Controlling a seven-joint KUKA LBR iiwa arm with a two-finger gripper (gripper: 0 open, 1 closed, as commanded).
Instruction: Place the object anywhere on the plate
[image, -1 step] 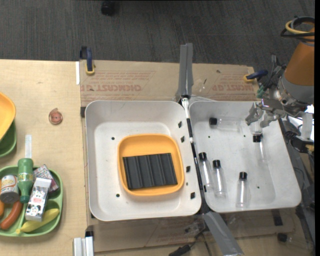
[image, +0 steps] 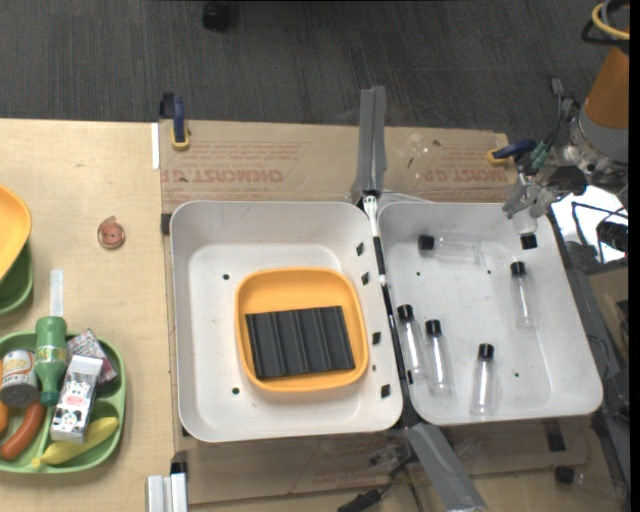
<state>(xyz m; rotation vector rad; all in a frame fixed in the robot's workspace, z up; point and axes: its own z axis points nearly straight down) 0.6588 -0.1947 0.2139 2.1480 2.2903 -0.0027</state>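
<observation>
Camera view: the arm (image: 610, 95) is reaching in from the right, positioning the gripper (image: 527, 205) over the right bin's (image: 560, 400) top right corner. Jaw opening cannot be determined. Five vials are lying loose in this bin; the nearest vial (image: 521, 290) is awaiting pickup. The plate (image: 300, 283), carrying a dark ridged block (image: 299, 340), is sitting centred in the left bin (image: 200, 330), presenting an easy target.

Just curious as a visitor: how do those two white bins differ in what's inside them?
The left bin holds an orange plate with a dark ribbed slab on it; the right bin holds several clear vials with black caps, lying scattered. The left bin's contents sit centred. Both bins are shallow, white and alike in size.
</observation>
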